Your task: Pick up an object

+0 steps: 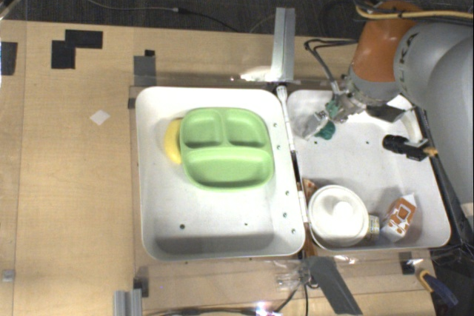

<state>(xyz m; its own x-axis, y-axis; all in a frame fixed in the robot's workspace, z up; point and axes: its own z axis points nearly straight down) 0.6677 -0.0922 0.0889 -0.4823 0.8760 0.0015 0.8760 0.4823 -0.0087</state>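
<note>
Two white bins sit on a wooden bench; at upper right the gripper point(331, 115) hangs low beside a small teal object point(325, 131). Whether it is pinched, I cannot tell, so the pick looks unfinished.

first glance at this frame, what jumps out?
The green divided tray in the left bin dominates, lying over a yellow object that peeks out at its left edge. Next is the grey arm with its orange band reaching in from the right, its gripper low over the right bin's upper left corner. A white bowl sits near that bin's front edge, with a small orange and white packet to its right.
</note>
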